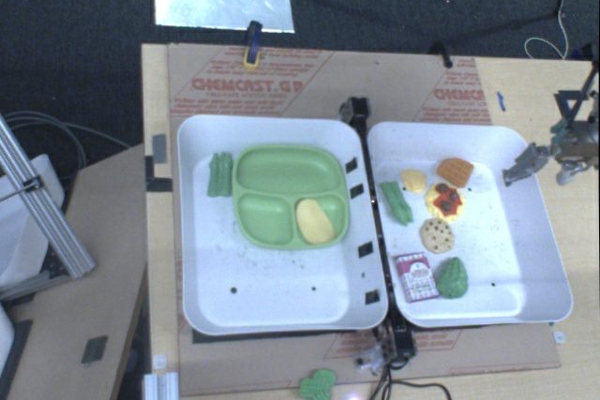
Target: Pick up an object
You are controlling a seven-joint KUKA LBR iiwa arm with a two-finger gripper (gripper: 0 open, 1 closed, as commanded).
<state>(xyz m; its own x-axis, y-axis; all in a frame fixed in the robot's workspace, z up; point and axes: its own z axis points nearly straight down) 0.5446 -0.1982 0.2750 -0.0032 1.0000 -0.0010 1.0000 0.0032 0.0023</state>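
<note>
Hanging at the far right edge, the tool point(536, 161) sits just over the right rim of the right bin point(539, 229), and I cannot tell how its tips are set from here. Nothing is caught in it. Inside that bin the small play-food pieces lie clustered toward the left half: a green bean pod point(396, 202), a pale yellow lump point(413, 180), an orange-brown bread piece point(456, 171), a little pizza slice point(444, 200), a speckled cookie point(437, 235), a red and white packet point(415, 277) and a green leafy piece point(452, 277) beside it. All of them are well apart from the tool. The left bin point(202, 295) carries a green divided tray point(281, 178) with a yellow piece point(315, 221) in one compartment, and green beans point(220, 174) just beside the tray.
</note>
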